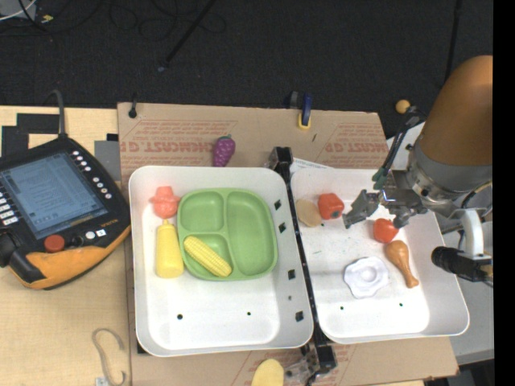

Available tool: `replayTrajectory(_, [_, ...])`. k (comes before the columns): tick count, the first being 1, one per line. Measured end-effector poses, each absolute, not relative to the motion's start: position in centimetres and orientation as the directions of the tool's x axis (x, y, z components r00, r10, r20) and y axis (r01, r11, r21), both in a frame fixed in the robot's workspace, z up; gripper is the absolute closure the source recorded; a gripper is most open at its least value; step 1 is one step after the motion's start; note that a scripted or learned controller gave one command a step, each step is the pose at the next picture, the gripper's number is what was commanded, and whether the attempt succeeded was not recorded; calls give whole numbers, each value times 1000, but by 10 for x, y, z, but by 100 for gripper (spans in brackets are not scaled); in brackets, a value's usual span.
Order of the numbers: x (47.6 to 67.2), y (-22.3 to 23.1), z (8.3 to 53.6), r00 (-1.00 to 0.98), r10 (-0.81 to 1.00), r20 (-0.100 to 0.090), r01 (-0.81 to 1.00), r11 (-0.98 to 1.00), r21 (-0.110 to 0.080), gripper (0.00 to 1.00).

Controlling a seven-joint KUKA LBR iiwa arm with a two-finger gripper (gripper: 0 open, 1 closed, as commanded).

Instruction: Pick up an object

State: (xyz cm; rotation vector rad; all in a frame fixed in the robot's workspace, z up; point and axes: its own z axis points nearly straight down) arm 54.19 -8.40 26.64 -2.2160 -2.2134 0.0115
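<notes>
Objects for picking, right bin (pixel 451 316): red pepper (pixel 330 206) at 10 o'clock; beige round piece (pixel 307 212) touching it on the 9 o'clock side; red tomato (pixel 385 230) near centre, toward 2 o'clock; drumstick (pixel 401 261) just below the tomato, slanting toward 5 o'clock; white fried egg (pixel 365 277) at 6 o'clock of centre.

Left bin (pixel 209 328): green divided plate (pixel 241 223) in the upper middle, yellow corn cob (pixel 207 256) lying in its lower-left compartment; yellow bottle (pixel 167 249) just beside the plate at 9 o'clock; pink item (pixel 164 202) above the bottle.

Gripper (pixel 378 206): over the right bin, between pepper and tomato, arm entering from 3 o'clock. Fingers dark and spread apart, nothing between them.

Outside the bins: purple grapes (pixel 224 150) on cardboard at 12 o'clock of the left bin; yellow lemon (pixel 268 372) at 6 o'clock, below the bins; teach pendant (pixel 56 203) on the table (pixel 48 328) at 9 o'clock.
</notes>
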Motion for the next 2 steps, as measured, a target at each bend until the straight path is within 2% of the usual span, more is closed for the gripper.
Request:
replayTrajectory(1, [544,-84,271,-1,1000,0,1000,1,-1,0])
replayTrajectory(2, [550,-82,209,-1,1000,1,1000,1,-9,0])
